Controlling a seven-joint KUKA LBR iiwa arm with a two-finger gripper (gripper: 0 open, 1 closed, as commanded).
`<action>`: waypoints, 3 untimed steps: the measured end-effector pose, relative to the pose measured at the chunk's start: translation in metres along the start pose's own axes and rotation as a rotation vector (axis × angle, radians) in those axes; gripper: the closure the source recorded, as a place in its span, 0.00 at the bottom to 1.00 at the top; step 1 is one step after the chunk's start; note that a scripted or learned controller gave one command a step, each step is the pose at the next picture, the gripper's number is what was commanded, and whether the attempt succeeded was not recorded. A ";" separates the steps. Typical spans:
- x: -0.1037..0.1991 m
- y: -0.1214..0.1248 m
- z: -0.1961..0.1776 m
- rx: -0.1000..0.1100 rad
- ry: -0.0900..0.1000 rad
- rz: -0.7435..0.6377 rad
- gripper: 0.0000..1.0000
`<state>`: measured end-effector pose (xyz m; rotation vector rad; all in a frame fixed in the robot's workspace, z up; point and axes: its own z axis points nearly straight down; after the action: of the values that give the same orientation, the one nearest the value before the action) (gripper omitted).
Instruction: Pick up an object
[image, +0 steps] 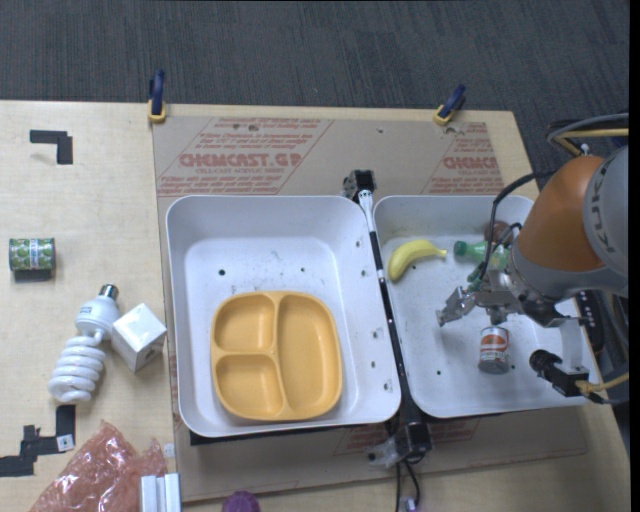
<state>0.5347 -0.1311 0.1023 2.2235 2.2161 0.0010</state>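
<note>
A small can (493, 349) with a red-and-white label stands in the right bin (440, 385), toward its right side, directly below the pincer (478, 303) of the grey KUKA arm (565, 235). The pincer hovers over the bin with its metal fingers (452, 308) spread wide and nothing between them; the can sits just beside the nearer fingertip. A yellow banana (412, 256) lies near the bin's upper left, and a green bottle-like object (470, 249), partly hidden behind the arm's wrist, rests just to the banana's right. In the left bin (190, 300) lies a yellow divided plate (277, 354) with three compartments. On the bench (60, 210) to the left are a spiral light bulb (82, 346), a white cube (138, 336) touching it, a small green can (31, 255) on its side, and a pink mesh bag (95, 470) at the lower edge.
</note>
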 end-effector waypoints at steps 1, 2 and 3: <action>-0.001 0.001 -0.010 -0.002 -0.001 0.001 1.00; -0.081 0.035 0.010 0.002 0.000 -0.004 1.00; -0.081 0.035 0.010 0.002 0.000 -0.004 0.00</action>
<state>0.5694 -0.2118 0.0924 2.2199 2.2219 -0.0004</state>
